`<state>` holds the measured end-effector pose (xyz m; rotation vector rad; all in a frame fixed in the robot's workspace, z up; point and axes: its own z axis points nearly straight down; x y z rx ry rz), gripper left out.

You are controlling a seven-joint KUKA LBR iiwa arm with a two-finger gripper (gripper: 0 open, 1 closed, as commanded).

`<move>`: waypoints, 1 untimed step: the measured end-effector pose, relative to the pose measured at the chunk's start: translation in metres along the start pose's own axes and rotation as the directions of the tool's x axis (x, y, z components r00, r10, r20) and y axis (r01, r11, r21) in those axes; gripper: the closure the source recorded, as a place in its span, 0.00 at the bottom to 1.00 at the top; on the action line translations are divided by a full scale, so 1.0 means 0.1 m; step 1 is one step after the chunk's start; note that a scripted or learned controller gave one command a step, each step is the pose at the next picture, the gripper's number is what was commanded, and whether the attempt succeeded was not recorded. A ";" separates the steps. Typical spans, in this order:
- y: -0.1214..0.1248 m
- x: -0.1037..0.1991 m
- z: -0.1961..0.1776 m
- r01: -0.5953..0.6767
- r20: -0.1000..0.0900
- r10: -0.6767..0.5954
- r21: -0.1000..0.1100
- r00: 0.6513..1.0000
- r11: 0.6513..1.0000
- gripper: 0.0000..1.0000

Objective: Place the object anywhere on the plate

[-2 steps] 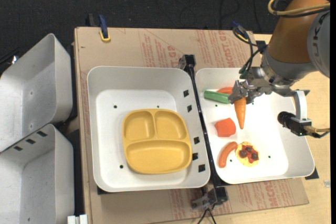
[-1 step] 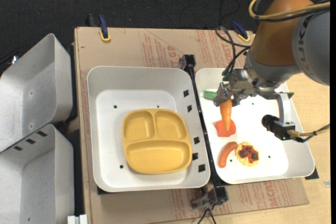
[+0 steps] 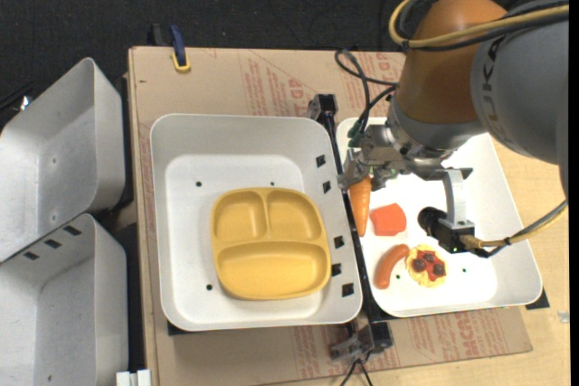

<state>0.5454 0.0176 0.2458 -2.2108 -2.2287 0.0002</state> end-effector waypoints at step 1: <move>-0.08 0.42 0.08 -0.001 0.001 0.001 0.000 1.000 1.000 1.00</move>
